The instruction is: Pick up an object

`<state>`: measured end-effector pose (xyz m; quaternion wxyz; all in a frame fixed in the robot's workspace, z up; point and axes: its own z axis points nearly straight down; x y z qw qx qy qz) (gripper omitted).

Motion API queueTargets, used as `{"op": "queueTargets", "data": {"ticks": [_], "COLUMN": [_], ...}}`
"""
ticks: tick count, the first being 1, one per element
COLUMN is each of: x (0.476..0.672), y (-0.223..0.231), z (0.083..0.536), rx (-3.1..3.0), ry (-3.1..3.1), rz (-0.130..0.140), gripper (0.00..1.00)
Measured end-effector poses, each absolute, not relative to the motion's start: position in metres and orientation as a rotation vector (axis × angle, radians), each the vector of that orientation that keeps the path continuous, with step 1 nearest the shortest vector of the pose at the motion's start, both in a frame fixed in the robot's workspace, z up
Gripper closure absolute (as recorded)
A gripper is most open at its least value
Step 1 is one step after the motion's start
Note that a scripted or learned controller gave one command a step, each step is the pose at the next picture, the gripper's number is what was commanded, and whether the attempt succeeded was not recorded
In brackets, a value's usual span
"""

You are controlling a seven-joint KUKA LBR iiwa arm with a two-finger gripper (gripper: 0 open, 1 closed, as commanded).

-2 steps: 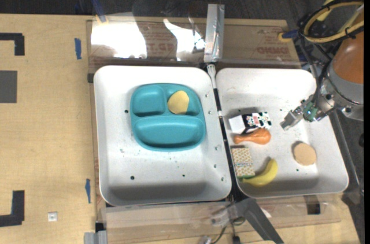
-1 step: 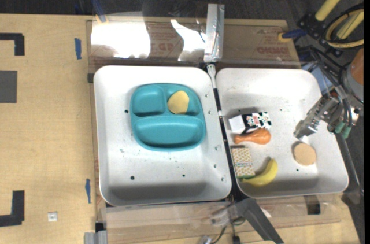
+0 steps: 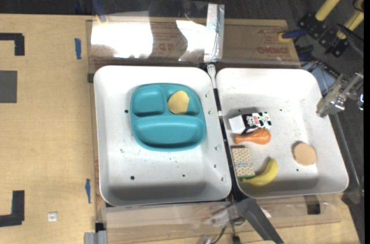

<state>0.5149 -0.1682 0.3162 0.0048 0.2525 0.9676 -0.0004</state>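
The right bin [image 3: 289, 82] holds several small things. A black-and-white patterned carton [image 3: 252, 120] lies near its left wall, with an orange drumstick-shaped toy [image 3: 254, 136] just below it. A tan waffle-patterned square [image 3: 243, 160] and a yellow banana [image 3: 262, 173] sit at the front left. A round tan cookie [image 3: 304, 154] rests toward the front right. My gripper [image 3: 335, 99] hangs at the right rim of this bin, well apart from all of these, with nothing seen in it.
The left bin [image 3: 110, 139] carries a teal divided plate [image 3: 167, 128] with a yellow round piece [image 3: 178, 102] in its upper right compartment. A clear plastic sheet [image 3: 156, 34] stands behind the bins. Yellow and black hardware [image 3: 335, 0] is at the far right.
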Motion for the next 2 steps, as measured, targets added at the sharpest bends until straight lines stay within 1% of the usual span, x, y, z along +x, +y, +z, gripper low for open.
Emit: {"op": "queueTargets", "data": {"ticks": [1, 2], "x": [0.515, 0.496], "y": [-0.168, -0.182], "z": [0.316, 0.214], "rx": [0.790, 1.386], "ry": [3.032, 2.822], "rz": [0.000, 0.000], "gripper": [0.00, 0.00]}}
